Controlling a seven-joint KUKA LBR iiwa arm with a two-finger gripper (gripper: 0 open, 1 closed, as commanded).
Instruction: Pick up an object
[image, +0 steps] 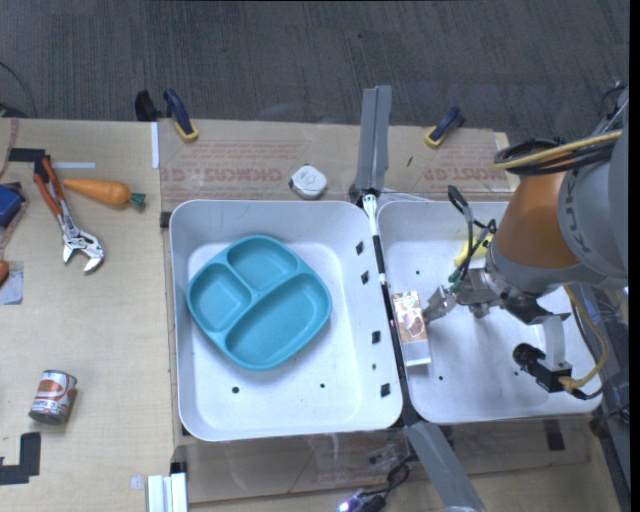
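Observation:
A small brown-and-white box (411, 326) lies in the right bin (470, 395), against its left wall. My gripper (437, 304) hangs low over that bin, just right of the box's upper end and close to it; whether it touches the box is unclear. The grey arm with its orange band (535, 225) comes in from the right and covers the bin's right half. A blue divided plate (260, 300) lies in the left bin (285, 415).
On the bench to the left lie a carrot (100, 190), a wrench (68, 228) and a small can (52, 395). A white round tape measure (309, 181) sits behind the bins. Clamps (180, 115) grip the back edge.

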